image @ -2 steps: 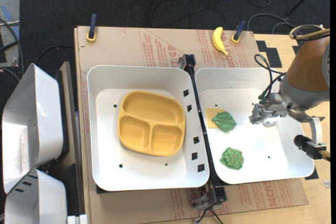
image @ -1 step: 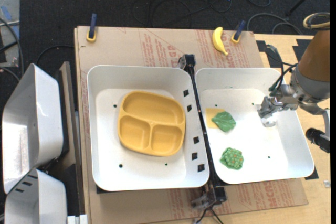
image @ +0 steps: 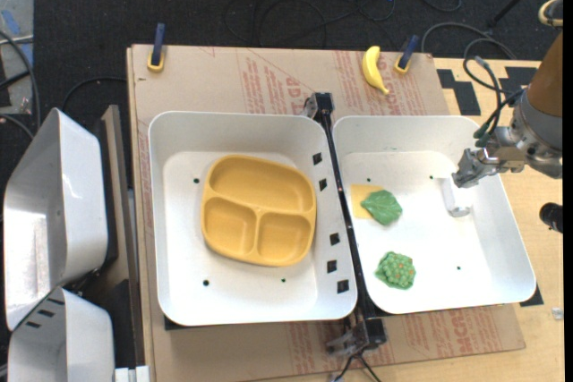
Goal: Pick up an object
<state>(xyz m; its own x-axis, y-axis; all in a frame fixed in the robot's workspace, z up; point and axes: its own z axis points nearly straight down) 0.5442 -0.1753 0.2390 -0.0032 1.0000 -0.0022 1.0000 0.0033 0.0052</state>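
Observation:
In the right bin (image: 501, 282) lie two green lumpy objects. One green object (image: 383, 207) rests partly on a flat pale yellow piece (image: 359, 195) near the bin's left wall. The other green object (image: 396, 269) lies nearer the front. My gripper (image: 460, 192) hangs over the right bin's upper right area, well to the right of both green objects, and nothing shows in its grasp. The left bin (image: 170, 192) holds a yellow divided tray (image: 260, 210).
A yellow banana (image: 375, 69) lies on the cardboard behind the right bin, next to a blue clamp (image: 406, 54). Another clamp (image: 158, 46) stands at the back left. White containers (image: 49, 210) sit off the bench's left side. The arm's orange band (image: 548, 80) rises at the right.

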